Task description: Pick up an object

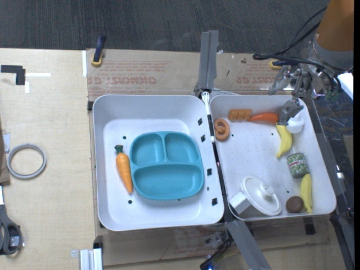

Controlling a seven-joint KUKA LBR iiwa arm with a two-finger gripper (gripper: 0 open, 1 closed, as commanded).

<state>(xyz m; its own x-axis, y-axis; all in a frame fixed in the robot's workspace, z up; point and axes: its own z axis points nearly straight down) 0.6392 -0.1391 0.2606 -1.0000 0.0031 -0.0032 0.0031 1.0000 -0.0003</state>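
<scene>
The claw hangs over the far right corner of the right bin, its grey arm coming in from the upper right. Whether it is open or closed cannot be told from this view, and nothing can be seen gripped in it. Just below its tip lies a yellow banana, curved, with its upper end near a small white piece beside the claw. To the left of the claw, along the far wall, lie an orange carrot and, touching its left end, a brown waffle-like piece; a pretzel sits near the bin's left wall. Nearer, along the right wall, stand a green can, then a second banana and a brown ball just left of it. A white pot lid rests in the near part of that bin. The left bin holds a blue divided plate in its middle and a second carrot just beside the plate's left edge, well apart from the claw. On the surface at far left lies a grey ring.
</scene>
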